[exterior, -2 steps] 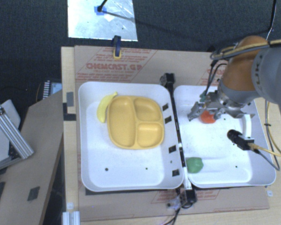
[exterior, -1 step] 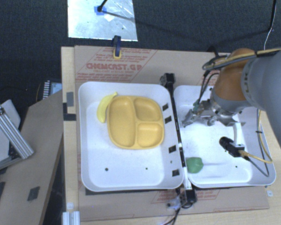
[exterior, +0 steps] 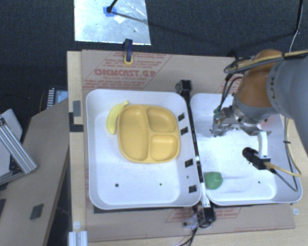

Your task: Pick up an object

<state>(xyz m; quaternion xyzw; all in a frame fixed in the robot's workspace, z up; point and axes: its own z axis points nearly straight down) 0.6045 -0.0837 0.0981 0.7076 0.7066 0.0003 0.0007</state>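
The gripper (exterior: 219, 126), its opening impossible to tell, hangs above the round, soft-looking green object (exterior: 213, 180).

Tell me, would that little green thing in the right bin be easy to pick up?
Probably tricky. The green object looks small, rounded and smooth, so it may roll or slip. It sits against the right bin wall, likely crowding the gripper.

The bench (exterior: 74, 152) carries a printed cardboard sheet (exterior: 143, 70). Two white bins sit on it, touching: the left bin (exterior: 100, 188) and the right bin (exterior: 236, 193).
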